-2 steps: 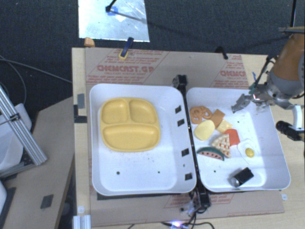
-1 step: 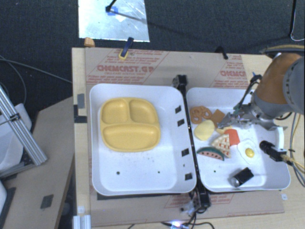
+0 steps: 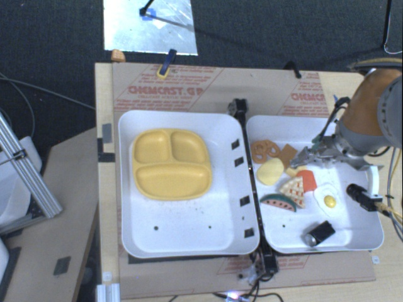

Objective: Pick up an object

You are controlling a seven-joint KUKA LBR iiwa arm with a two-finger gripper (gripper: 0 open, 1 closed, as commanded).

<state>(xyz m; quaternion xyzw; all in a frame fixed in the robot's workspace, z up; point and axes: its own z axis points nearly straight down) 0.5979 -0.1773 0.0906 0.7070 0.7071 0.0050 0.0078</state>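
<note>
Resting on dark carpet, cardboard-topped bench (image 3: 189,90), two white bins (image 3: 182,234), pincer (image 3: 301,162) grip unclear

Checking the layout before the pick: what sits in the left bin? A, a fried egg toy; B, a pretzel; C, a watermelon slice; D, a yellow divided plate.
D: the yellow divided plate lies in the left bin, while the small food toys lie in the right bin.

Dark blue-grey carpet floor (image 3: 44,36) surrounded a bench topped with brown printed cardboard sheet (image 3: 208,90). A shiny silver square plate (image 3: 150,17) lay beyond it; an aluminium extrusion frame (image 3: 28,181) stood at left.
</note>
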